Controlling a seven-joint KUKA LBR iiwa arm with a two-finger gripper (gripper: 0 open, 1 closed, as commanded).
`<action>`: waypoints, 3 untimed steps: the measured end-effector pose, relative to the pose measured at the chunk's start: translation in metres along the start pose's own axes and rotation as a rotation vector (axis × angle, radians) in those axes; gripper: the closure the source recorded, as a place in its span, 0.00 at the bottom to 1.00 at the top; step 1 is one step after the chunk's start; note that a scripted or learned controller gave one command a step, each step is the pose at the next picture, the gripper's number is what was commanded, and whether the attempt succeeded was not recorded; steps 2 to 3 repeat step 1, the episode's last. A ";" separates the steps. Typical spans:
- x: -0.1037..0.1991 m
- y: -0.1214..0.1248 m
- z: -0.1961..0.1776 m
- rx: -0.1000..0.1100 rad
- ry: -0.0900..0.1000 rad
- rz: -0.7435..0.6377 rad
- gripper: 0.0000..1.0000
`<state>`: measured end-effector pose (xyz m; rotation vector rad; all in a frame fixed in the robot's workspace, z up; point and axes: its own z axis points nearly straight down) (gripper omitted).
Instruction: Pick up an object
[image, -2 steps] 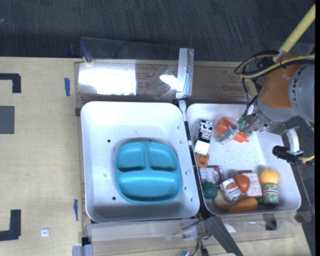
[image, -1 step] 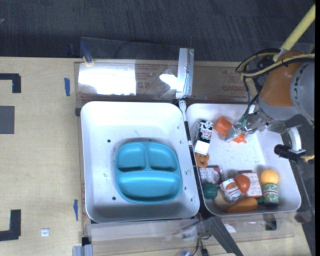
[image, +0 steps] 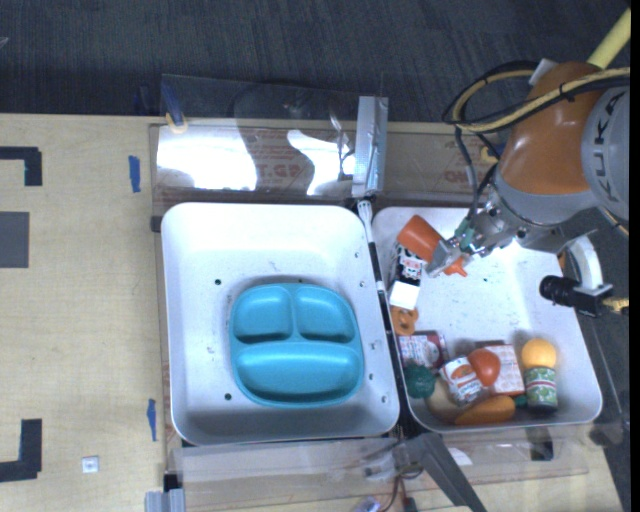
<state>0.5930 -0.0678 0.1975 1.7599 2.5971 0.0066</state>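
While the gripper (image: 462, 250) hangs low over the far part of the right bin (image: 560, 335), the crowd of small items sits nearest the camera, along that bin's near wall and well short of the gripper: an orange ball (image: 538, 354), a green-capped jar (image: 541, 388), a red-and-white packet (image: 485, 370), a carrot-like piece (image: 484, 408) and a dark green lump (image: 419, 381). Closer to the gripper, on its left, a white block (image: 404, 295) and a small black-and-white figure (image: 409, 264) lie against the wall shared with the left bin (image: 190, 300), where a blue divided tray (image: 296, 342) rests well apart from the arm. Just beside the gripper, on its far-left side, an orange wedge-shaped block (image: 419, 236) lies tilted; a smaller orange piece (image: 455, 266) appears right at the fingertips. Whether it is pinched between them or merely lying under them cannot be told from this angle, nor how wide the gripper stands.

Judged from here, the pick is at the point of closing or just testing a hold. Doing it well would mean squaring the fingers across the small piece's narrow sides, closing fully before any rise, and lifting straight up so the wedge block alongside is not dragged. Beyond the bins, a clear plastic sheet (image: 260, 150) stands on the worktop (image: 70, 300).
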 end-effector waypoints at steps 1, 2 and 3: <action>-0.023 0.036 -0.027 0.006 -0.001 0.250 1.00; -0.023 0.036 -0.027 0.006 -0.001 0.250 1.00; -0.023 0.036 -0.027 0.006 -0.001 0.250 1.00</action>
